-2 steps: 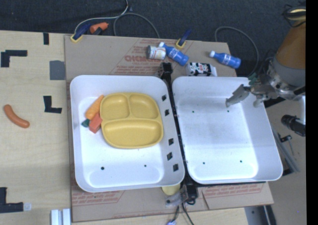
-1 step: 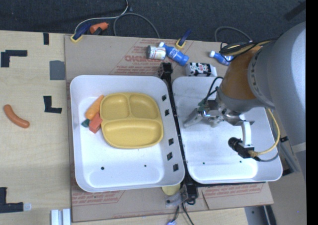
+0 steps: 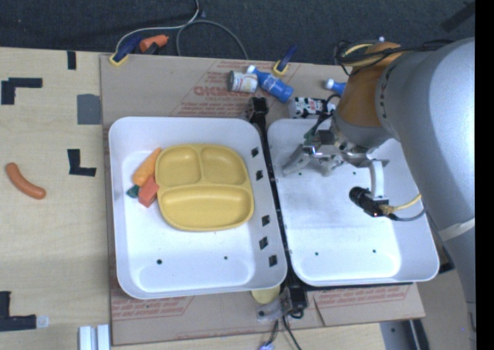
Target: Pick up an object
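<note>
Dark carpet-like flooring fills the top of the frame, and below it lies a pale wooden bench (image 3: 46,263) with black angular marks and a brown cardboard sheet (image 3: 208,90) under two shallow white bins. My grey arm with its orange band (image 3: 363,101) reaches in from the right and hangs over the upper part of the right white bin (image 3: 347,256). My gripper (image 3: 309,157) sits low over that bin's upper left corner, its metal fingers (image 3: 296,161) pointing left toward the divider between the bins. From this slanted view I cannot tell whether they are spread or closed, and I see nothing between them. A black connector on a yellow cable (image 3: 370,202) hangs just right of my wrist, over the bin floor.

In the left white bin (image 3: 193,275), a yellow three-compartment plastic tray (image 3: 204,186) lies flat near the middle. Touching its left edge are an orange carrot-shaped toy (image 3: 145,168) and, just below it, a small red and green piece (image 3: 145,194).

Beyond the bins, at upper centre, a blue and white bottle-like item (image 3: 262,82) lies on the cardboard. An orange-handled clamp (image 3: 143,45) grips the cardboard's upper left edge. At far left, on the bare bench, lies an orange-red sausage-shaped toy (image 3: 25,181), well apart from everything else.
</note>
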`<state>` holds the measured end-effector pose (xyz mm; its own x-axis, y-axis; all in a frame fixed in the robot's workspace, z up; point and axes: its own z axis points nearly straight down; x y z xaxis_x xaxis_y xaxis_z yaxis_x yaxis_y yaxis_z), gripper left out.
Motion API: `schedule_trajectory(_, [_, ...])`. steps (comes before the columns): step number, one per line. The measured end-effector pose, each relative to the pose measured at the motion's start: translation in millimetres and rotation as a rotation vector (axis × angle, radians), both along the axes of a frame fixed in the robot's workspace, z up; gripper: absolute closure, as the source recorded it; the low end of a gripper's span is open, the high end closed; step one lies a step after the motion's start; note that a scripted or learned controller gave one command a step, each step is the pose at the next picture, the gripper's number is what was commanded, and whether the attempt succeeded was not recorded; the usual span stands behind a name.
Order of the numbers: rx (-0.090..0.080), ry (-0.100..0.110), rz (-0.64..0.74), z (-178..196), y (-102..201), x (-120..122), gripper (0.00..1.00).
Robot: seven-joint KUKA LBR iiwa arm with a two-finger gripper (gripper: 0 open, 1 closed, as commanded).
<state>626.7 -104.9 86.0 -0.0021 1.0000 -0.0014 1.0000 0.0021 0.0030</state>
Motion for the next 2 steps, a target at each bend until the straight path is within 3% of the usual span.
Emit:
schedule_trajectory(1, [0.0,0.0,0.001,-1,0,44,0.0])
schedule_trajectory(2, [-0.003,0.0,0.001,10,0,42,1.0])
